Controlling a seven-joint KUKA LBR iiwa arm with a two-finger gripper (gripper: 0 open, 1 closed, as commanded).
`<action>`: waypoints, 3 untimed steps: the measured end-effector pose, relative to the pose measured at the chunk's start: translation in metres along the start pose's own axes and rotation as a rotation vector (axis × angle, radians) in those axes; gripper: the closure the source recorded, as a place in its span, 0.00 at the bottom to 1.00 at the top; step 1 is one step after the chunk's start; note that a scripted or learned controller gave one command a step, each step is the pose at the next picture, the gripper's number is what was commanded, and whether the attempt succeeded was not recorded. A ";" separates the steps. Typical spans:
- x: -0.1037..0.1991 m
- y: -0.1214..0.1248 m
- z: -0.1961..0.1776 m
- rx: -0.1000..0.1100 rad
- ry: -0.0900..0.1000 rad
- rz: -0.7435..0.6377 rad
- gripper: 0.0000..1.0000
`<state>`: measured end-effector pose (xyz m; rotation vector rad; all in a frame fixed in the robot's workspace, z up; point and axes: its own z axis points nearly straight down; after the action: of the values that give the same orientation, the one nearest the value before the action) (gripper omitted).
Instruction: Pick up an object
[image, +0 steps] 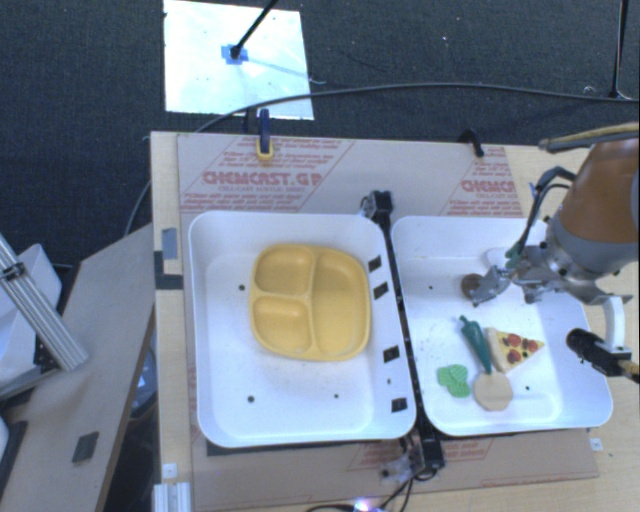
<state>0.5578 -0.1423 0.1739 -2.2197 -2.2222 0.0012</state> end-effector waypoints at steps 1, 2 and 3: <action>-0.004 0.006 0.044 0.000 0.000 0.000 0.00; -0.004 0.007 0.031 -0.004 -0.001 0.001 1.00; 0.006 0.013 -0.024 -0.009 -0.001 -0.004 1.00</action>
<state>0.5704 -0.1365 0.1977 -2.2201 -2.2318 -0.0067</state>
